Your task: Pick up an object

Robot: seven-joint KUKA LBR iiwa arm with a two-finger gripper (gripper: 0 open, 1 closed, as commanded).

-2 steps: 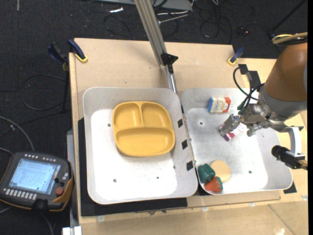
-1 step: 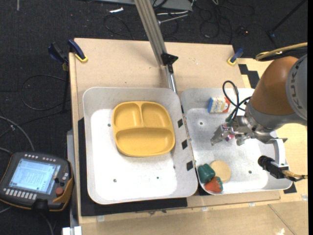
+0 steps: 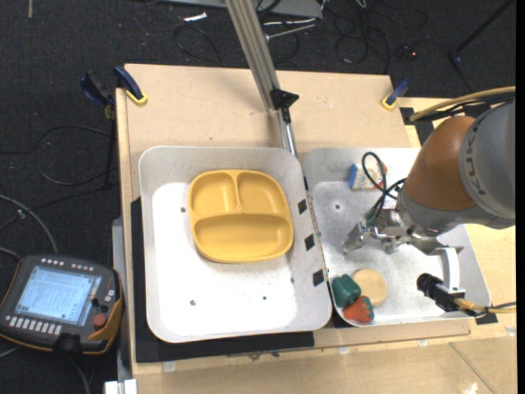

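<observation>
— Looking at the right-hand bin (image 3: 340,199), where is the gripper (image 3: 367,240) hanging?
— It is hanging over the middle of that bin's white floor. The grey arm (image 3: 484,162) is reaching in from the right edge of the frame, and its orange band (image 3: 435,171) is showing above the wrist.
— Is it standing spread or closed?
— I am not managing to tell; from this slant the metal tip is showing as one blurred grey shape.
— And the things to be picked?
— Three are crowding the bin's lower left corner. A green piece (image 3: 344,286) is lying there, a red piece (image 3: 358,309) is touching it just below, and a flat tan disc (image 3: 371,284) is lying right beside both, on their right. The gripper is sitting near them, a little higher in the frame and apart from all three.
— Anything else in that bin?
— A small blue item (image 3: 353,176) is lying toward its upper left, well apart from the cluster.
— What is the left-hand bin (image 3: 238,302) carrying?
— A yellow divided plate (image 3: 242,216) is resting in its upper half, with three compartments facing up.
— And around the bins?
— Both are sitting side by side on the pale bench (image 3: 205,105). A teach pendant (image 3: 53,298) with a lit screen is lying on the dark floor at the lower left of the frame.
</observation>
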